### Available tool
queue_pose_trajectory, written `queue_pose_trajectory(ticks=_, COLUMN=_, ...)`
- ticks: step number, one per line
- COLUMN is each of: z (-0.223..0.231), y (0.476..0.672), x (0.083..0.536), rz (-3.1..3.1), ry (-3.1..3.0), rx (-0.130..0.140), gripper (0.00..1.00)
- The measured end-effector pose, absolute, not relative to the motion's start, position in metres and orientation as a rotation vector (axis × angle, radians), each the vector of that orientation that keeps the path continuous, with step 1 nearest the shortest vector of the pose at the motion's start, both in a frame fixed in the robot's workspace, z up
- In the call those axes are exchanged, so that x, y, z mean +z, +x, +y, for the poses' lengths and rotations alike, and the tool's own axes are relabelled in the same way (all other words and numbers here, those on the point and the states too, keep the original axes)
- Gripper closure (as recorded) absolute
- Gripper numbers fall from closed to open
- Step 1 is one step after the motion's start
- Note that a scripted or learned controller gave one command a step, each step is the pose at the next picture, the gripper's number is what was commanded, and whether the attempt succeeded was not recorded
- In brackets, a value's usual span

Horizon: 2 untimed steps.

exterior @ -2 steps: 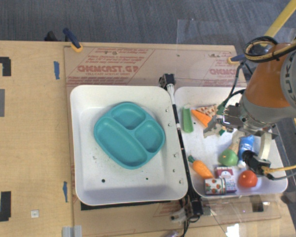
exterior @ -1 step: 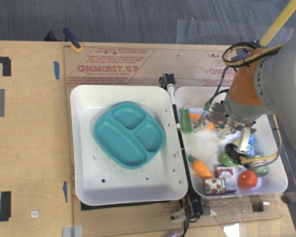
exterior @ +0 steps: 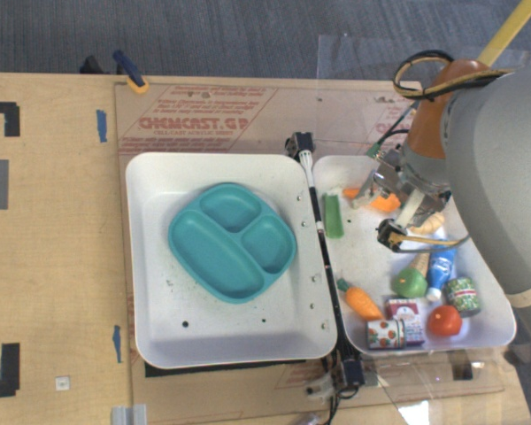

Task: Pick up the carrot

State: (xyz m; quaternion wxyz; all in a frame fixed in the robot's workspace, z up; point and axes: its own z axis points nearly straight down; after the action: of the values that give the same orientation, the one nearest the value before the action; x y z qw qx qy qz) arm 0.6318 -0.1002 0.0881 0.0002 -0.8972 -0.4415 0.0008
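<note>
Carrot [exterior: 363, 303] lies near left in right bin [exterior: 500, 312]; your gripper [exterior: 398, 204] sits far off by another orange piece [exterior: 385, 203]. Gripper state: cannot tell. Risk: wrong item grabbed.

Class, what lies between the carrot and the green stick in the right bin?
In the camera view, only bare white bin floor separates the carrot from the green stick.

cardboard sheet [exterior: 195, 113] | red print, reads roughly "CHEMCAST GP"; smaller lines illegible

Light wooden bench [exterior: 44, 264], cardboard sheet [exterior: 203, 113] on top, two white bins [exterior: 150, 264] side by side
</note>
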Motion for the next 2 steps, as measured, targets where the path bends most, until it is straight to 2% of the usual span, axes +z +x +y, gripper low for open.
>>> queue_pose_trajectory(ticks=1, z=-0.115, y=0.607, x=0.088, rz=-1.201, ry=-2.902, rx=-0.002, gripper=0.00)
queue_pose_trajectory(ticks=2, z=-0.102, y=0.613, x=0.088, rz=-0.751, ry=-3.055, rx=-0.003, gripper=0.00)
